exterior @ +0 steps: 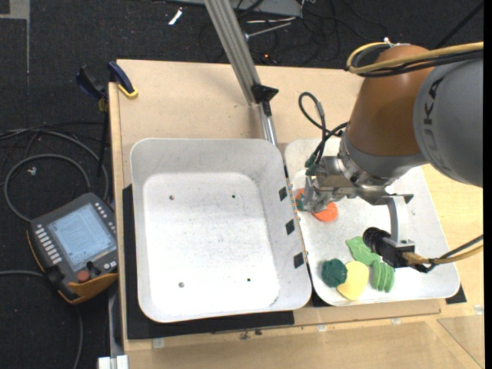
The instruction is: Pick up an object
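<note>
My gripper point(314, 197) hangs low over the left side of the right bin point(430, 206), close to the wall between the two bins. An orange object point(327, 213) lies in that bin right beside the gripper's tip, partly hidden by it. Whether it touches the gripper is unclear. Near the bin's front edge sit a dark green ball point(334, 271), a yellow object point(354, 280) and two light green pieces point(382, 276). The arm's grey and orange wrist covers the back of the bin.
The left bin point(146, 167) lies to the gripper's left, with bare bench around it. A metal rail point(234, 48) slants down from the top to the bins' back edge. A teach pendant point(73, 241) rests on the floor at the left.
</note>
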Controlling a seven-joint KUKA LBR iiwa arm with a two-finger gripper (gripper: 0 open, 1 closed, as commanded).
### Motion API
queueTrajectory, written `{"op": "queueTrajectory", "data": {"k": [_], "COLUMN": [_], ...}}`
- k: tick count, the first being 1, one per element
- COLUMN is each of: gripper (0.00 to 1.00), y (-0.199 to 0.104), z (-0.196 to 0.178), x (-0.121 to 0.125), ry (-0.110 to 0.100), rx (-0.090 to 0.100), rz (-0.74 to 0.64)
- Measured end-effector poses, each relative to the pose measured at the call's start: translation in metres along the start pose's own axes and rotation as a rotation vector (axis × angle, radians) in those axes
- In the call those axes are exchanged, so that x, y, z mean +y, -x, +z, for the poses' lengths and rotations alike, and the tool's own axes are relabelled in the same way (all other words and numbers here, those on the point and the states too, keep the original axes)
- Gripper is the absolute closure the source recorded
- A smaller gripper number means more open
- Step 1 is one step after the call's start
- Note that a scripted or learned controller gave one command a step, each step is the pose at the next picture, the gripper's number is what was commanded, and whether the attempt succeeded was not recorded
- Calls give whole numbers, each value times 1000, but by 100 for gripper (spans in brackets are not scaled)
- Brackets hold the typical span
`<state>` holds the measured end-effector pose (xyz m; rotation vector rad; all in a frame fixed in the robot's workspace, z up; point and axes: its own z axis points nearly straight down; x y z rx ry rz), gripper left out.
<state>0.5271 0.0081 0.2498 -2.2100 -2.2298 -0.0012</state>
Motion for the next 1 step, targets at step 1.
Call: {"op": "queueTrajectory", "data": {"k": [1], "gripper": [100], "y": [-48], "z": [3], "x": [-7], "ry": [-1], "rx": [0], "rz": [0]}}
